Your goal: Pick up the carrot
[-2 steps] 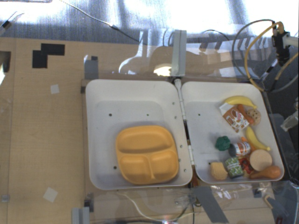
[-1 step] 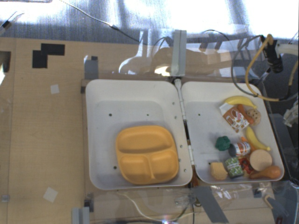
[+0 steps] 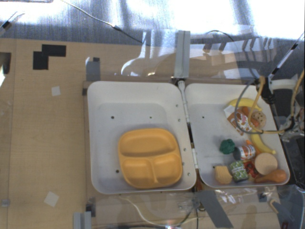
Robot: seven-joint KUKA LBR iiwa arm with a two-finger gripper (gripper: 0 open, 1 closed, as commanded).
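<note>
The likeliest carrot (image 3: 273, 177) is the orange-brown tapered piece lying flat in the near right corner of the right bin (image 3: 206, 128). Its thick end points toward the bin's right wall and its thin end toward the middle. Its identity is a judgement, since the shape is small and soft in this view.

It is crowded. A round tan disc (image 3: 265, 163) sits just behind it, touching or nearly so, and a green can (image 3: 238, 171) and a small red piece (image 3: 249, 168) lie near its thin end. A banana (image 3: 261, 144) curves further back. The left bin (image 3: 133, 104) holds a yellow divided plate (image 3: 149, 157), well apart from all this.

Whether the pincer is spread or pressed together cannot be told from this view.

To do the step well, the pincer should come straight down over the thick middle of the carrot, spread wide, with its closing line across the carrot's length. One side then drops between carrot and disc, the other between carrot and the bin's near wall. The corner leaves little room, so a slow descent and a lift straight up seem wise to avoid dragging neighbours along.
</note>
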